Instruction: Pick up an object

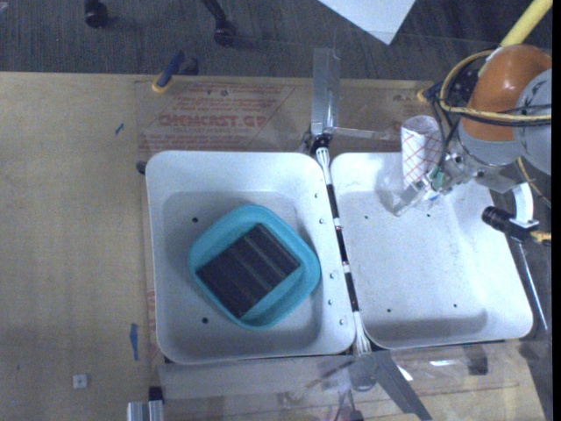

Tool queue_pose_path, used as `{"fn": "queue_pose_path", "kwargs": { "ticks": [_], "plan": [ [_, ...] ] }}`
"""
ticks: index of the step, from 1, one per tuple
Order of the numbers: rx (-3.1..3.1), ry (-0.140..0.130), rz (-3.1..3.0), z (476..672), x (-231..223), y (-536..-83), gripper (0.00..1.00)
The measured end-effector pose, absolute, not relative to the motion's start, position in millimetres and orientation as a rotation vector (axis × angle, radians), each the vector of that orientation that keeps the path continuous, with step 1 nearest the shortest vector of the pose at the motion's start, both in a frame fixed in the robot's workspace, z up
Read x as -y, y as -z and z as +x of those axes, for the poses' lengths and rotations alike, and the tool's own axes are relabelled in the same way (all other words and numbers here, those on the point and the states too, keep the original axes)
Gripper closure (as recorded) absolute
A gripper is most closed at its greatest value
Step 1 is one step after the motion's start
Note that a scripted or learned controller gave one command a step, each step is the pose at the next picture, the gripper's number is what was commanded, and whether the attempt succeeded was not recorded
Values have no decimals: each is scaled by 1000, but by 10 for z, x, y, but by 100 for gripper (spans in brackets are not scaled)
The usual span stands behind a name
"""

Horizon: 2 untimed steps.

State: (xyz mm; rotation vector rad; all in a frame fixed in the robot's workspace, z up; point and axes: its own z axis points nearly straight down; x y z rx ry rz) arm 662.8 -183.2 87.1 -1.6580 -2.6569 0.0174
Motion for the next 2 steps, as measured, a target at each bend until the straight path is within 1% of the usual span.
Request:
{"fn": "queue_pose_path", "kwargs": {
  "ticks": [1, 2],
  "plan": [
    [2505, -13, -1863, 6629, 1934, -863, 0],
    [2580, -20, -1775, 6624, 1705, -873, 0]
  ]
}}
